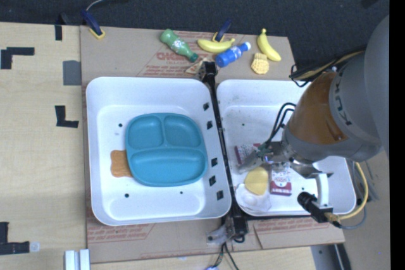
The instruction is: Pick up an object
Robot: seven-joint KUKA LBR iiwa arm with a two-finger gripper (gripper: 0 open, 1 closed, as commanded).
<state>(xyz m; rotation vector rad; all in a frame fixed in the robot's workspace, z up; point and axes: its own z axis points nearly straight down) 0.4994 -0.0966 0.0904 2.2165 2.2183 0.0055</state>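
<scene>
My gripper [258, 157] reaches down into the right bin [253, 101], hanging from the grey arm with its orange band [316, 114]. Its tip is low over a small dark purple packet [244, 153] near the bin's left wall. Just below the tip lies a yellow rounded object [256, 181] resting on a white piece [254, 200]. A red and white packet [280, 182] lies to the right of the yellow object. Nothing can be made out between the fingers.
The left bin [101, 98] holds a blue divided plate [166, 148] with an orange item [118, 163] poking out at its left. Behind the bins lie a green bottle [178, 45], two bananas [215, 45] [268, 46], a blue bottle [231, 55] and a yellow corn piece [258, 63].
</scene>
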